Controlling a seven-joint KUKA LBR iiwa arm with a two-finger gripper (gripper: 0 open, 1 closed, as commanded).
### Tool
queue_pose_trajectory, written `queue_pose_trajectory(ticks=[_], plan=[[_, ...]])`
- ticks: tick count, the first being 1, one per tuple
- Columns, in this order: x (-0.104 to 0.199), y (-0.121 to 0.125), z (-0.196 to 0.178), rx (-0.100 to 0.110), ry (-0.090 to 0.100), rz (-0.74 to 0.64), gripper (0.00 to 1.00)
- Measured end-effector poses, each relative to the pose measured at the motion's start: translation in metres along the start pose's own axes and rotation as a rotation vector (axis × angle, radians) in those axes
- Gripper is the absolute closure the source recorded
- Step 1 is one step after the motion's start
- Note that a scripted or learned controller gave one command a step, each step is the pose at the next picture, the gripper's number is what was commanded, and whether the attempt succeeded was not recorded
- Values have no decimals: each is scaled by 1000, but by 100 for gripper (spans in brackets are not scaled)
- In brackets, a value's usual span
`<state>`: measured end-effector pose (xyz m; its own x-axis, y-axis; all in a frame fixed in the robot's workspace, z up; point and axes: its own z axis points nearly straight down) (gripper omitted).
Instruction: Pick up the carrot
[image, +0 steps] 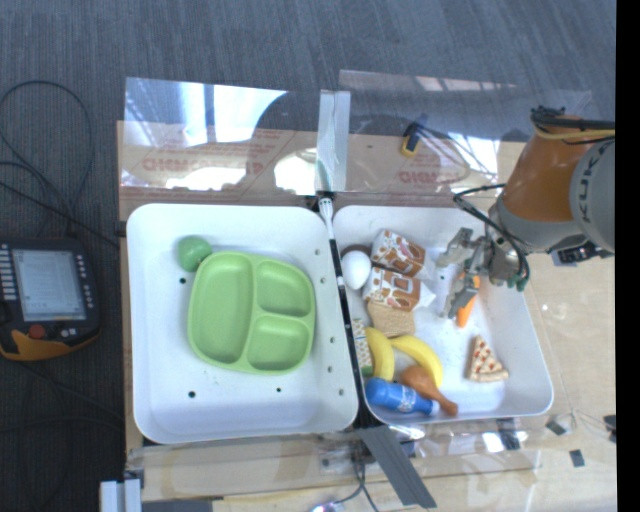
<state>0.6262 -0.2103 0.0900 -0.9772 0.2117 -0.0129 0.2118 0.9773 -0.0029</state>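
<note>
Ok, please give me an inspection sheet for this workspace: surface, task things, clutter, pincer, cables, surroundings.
Surface: two white bins, left bin and right bin, side by side.
Job's things: carrot in right bin, directly under the pincer.
Clutter: green divided plate and green ball in left bin; egg, crackers, bananas, pizza slice, blue bottle in right.
Grippers: pincer over the carrot; finger state unclear.
Cables: black cable on floor, left.
Surroundings: control pendant; grey carpet.

My orange carrot (464, 314), a green divided plate (252, 312), yellow bananas (400, 352) and white bins (150, 330) below my orange-banded arm (555, 185).
</note>
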Motion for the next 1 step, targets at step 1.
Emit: queue_pose_trajectory(ticks=[1], plan=[[25, 2, -1, 0, -1, 21, 0]])
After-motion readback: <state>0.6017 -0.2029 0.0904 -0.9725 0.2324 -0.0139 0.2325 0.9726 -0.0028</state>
